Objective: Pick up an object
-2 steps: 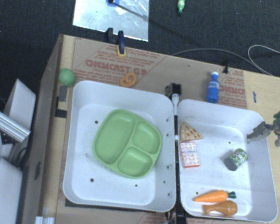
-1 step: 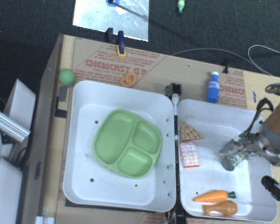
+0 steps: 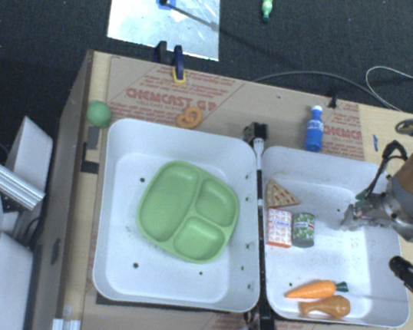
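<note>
While hand (image 3: 354, 215) hangs over right bin (image 3: 395, 252), grip unreadable, can (image 3: 303, 230) lies just left.

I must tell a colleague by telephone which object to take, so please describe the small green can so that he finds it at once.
Look at the right white bin, the one the arm reaches into. Near its left wall lie a pizza slice and a red-and-white carton; the green can stands just right of the carton. It is the only round, dark green item there; the carrot lies lower down.

"chemcast gp" on the cardboard sheet (image 3: 164, 88)
</note>
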You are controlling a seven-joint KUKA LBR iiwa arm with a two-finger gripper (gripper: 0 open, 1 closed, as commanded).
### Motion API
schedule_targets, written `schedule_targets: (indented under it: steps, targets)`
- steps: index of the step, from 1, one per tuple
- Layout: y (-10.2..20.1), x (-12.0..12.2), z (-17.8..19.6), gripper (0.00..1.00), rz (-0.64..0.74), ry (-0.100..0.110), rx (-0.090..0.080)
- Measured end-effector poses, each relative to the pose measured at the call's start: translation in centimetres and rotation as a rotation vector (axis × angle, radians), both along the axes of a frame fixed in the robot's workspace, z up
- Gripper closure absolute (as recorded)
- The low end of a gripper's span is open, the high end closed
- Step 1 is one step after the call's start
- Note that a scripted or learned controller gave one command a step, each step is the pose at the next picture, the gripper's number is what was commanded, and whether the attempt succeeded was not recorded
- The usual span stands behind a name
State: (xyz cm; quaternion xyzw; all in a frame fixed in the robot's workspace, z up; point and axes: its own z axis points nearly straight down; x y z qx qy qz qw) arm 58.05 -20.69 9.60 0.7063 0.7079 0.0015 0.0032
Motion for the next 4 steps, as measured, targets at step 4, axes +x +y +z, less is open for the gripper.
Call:
schedule_targets:
  steps: [4]
  targets:
    - [4.5, 8.9, -1.1, 0.00, 0.003, 0.004, 0.001]
